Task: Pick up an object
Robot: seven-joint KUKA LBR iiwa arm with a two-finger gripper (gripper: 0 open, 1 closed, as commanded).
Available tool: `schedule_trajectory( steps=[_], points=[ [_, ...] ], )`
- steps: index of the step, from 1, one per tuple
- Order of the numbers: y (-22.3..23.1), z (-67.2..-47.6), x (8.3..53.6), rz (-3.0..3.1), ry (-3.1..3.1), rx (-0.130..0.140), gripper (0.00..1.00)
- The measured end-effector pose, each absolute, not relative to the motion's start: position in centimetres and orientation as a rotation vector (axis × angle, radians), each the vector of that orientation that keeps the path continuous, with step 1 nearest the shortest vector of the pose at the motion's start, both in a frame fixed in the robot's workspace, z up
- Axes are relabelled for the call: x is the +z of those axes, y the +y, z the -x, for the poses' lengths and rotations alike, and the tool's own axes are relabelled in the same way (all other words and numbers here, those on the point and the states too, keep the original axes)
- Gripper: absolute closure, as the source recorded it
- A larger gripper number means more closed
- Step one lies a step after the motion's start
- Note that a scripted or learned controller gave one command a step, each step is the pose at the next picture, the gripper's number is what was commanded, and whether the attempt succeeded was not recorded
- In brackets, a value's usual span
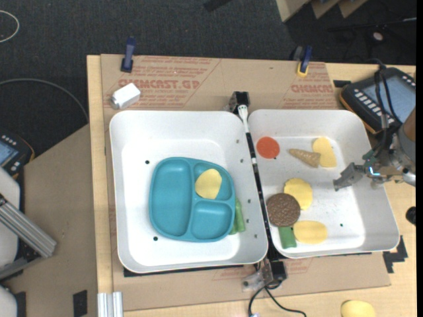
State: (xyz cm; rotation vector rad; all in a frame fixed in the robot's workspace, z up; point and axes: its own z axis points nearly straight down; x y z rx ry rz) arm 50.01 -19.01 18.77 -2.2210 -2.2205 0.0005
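The right bin [370, 233] holds a red disc [268, 148], a tan cone [304, 156], a yellow piece [324, 151], a round yellow piece [299, 192], a brown cookie [283, 208], a yellow oval [310, 231] and a green strip [287, 237]. In the left bin [132, 150] lies a teal divided plate [188, 200] with a yellow piece [208, 183] in its upper compartment. My gripper [351, 172] hangs over the right bin's right side, open, with nothing between its fingers. It is apart from the toys, to the right of the round yellow piece.
A green item [238, 218] lies by the plate's right edge. Behind the bins sit a white block [125, 96] and two clamps [127, 55] [304, 59]. A black pendant [377, 98] lies at the back right, and a yellow object [357, 308] at the bottom right.
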Motion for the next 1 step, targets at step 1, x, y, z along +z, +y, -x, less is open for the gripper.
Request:
schedule_trajectory(
  steps=[1],
  points=[
    [-15.52, -53.18, 7.99, 2.215, -2.222, 0.000, 0.00]
  ],
)
